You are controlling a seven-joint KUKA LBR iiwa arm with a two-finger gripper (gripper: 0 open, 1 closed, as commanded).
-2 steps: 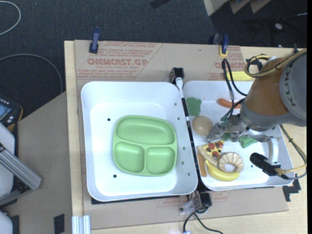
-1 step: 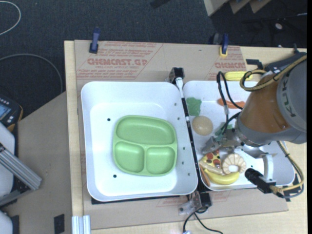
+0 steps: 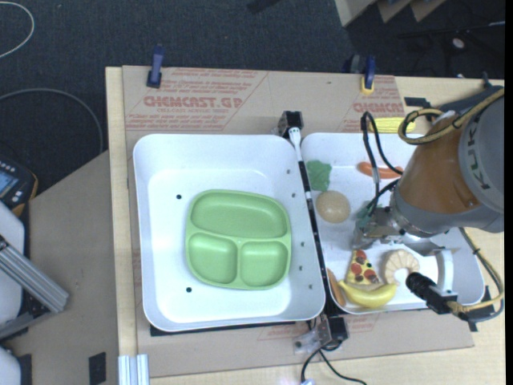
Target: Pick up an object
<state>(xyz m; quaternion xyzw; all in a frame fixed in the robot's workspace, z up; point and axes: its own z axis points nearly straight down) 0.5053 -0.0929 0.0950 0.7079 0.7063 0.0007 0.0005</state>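
The arm's jaws [image 3: 373,233] hang low in the right bin [image 3: 473,275], and whether they are open or closed cannot be told. Just below them lie a pizza slice [image 3: 363,268], a banana [image 3: 370,295] and a ring-shaped pastry [image 3: 397,264]; a tan ball [image 3: 333,207] sits to the left. These look like light, stiff, smooth toys; the banana likely grips best across its narrow middle.
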